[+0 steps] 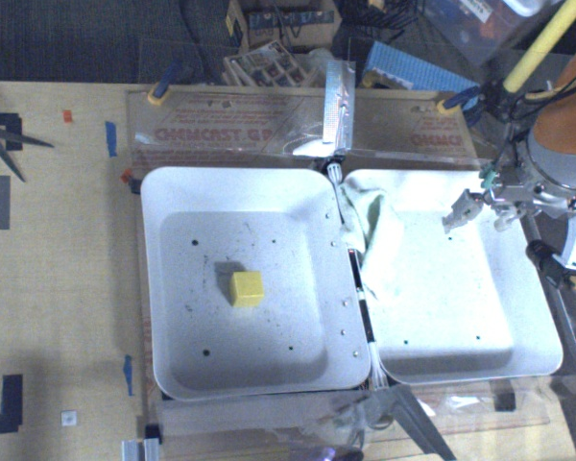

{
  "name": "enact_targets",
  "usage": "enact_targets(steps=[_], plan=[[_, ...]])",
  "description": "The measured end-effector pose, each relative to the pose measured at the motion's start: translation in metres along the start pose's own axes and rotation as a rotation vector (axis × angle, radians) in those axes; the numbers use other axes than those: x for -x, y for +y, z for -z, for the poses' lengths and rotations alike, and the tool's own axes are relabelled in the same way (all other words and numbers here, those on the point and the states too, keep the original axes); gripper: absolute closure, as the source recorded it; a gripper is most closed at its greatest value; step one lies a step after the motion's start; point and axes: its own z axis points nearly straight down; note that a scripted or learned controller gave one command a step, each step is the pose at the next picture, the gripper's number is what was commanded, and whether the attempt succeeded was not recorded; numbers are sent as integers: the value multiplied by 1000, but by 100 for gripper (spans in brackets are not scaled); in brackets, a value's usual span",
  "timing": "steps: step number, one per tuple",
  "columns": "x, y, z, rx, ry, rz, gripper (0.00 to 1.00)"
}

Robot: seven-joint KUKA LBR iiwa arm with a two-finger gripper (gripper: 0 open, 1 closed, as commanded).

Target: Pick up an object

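Hand [472, 209] hangs over right bin [442, 296], fingers spread, holding nothing; yellow block [247, 288] well apart.

Two white bins [173, 200] sit side by side. One yellow block [248, 288] lies in the left bin. One gripper [478, 209] hangs over the right bin [528, 349].
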Motion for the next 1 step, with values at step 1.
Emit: enact_targets(steps=[1], plan=[[0, 0, 0, 0, 0, 0, 0]])
